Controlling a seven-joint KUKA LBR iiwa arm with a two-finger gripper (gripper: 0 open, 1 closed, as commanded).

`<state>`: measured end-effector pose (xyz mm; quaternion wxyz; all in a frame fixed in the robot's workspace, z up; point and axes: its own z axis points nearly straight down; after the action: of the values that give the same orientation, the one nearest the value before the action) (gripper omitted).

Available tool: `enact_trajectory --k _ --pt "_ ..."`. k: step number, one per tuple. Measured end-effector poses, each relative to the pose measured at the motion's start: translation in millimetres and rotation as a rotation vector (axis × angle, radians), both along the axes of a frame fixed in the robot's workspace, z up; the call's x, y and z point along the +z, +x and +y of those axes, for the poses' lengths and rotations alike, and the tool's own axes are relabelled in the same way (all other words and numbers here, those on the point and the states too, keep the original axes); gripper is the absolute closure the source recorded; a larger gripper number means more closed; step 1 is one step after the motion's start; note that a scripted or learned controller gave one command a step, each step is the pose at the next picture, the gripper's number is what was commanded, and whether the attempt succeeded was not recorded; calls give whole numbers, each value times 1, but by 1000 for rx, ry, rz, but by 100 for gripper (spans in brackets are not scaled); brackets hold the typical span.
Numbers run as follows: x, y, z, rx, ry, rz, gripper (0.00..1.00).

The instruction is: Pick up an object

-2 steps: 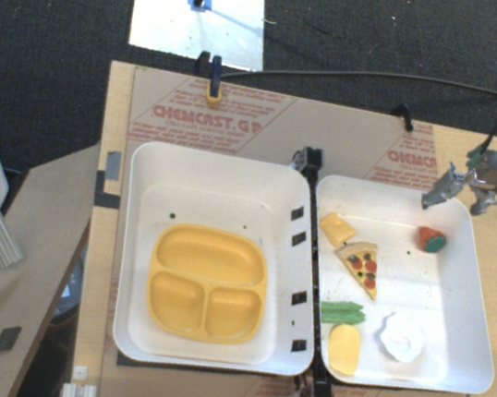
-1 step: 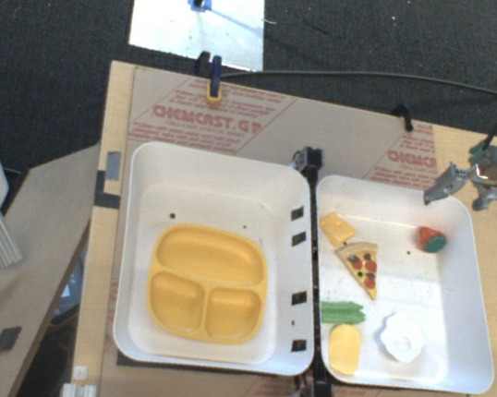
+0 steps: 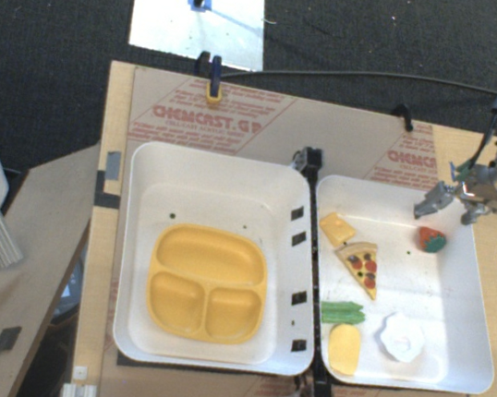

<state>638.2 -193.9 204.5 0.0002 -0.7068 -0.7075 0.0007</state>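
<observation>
Spread open and holding nothing, my gripper [image 3: 455,202] hangs over the far edge of the right-hand white plastic bin [image 3: 472,354], just beside the small rounded red-and-green toy fruit [image 3: 431,239]. I judge that piece likely to squirt sideways if my fingers close off-centre; it looks smooth and domed. The flat triangular pizza slice [image 3: 361,264] and thin white fried-egg shape [image 3: 402,340] lie low, so I could scrape the floor. A yellow compartmented tray [image 3: 208,283] sits in the left bin.
</observation>
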Motion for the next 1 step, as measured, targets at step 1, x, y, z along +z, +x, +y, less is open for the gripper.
enact_trajectory --k 1 --pt "-55 10 3 5 0 -2 0"
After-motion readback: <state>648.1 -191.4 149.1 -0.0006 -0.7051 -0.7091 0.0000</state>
